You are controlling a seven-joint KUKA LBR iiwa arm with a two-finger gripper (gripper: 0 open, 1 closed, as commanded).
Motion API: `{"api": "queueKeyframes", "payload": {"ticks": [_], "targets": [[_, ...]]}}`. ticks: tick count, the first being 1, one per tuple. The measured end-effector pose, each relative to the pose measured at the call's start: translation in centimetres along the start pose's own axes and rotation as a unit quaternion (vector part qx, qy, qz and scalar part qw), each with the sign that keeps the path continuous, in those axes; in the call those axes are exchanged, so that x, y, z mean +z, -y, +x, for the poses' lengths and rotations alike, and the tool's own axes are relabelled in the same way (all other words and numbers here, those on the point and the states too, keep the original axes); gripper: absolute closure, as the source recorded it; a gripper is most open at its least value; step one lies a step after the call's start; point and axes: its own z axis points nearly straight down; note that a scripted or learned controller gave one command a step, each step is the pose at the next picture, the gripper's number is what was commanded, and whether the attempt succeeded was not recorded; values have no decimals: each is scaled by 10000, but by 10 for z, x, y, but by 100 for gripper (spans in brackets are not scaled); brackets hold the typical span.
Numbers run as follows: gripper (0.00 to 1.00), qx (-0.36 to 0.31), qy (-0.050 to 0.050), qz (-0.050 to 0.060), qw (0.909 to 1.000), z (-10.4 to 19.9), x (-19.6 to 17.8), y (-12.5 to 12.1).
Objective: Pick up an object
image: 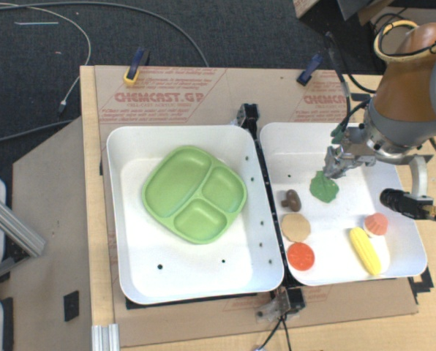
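Green and lumpy, the toy broccoli (323, 189) lay near the centre of the right bin (415, 258), with the gripper (335, 164) just above it at its one o'clock, touching or nearly so. Whether the gripper was open or closed could not be told from this view. A good grasp probably called for centring over the broccoli, then descending straight so it would not skid toward the brown piece (290, 199) at nine o'clock.

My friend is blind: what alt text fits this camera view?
A robot gripper hangs just above a green toy in the right bin, among a corn cob and other toy foods. The left bin holds a green divided plate.
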Motion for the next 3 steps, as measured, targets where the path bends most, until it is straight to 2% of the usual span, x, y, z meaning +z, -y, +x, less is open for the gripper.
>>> {"api": "queueKeyframes", "payload": {"ticks": [1,2,3], "targets": [[100,1,-2,3,10000,53,-13,-8],[100,1,-5,24,10000,103,-1,-16],[100,0,-6,1,10000,155,-7,-37]]}}
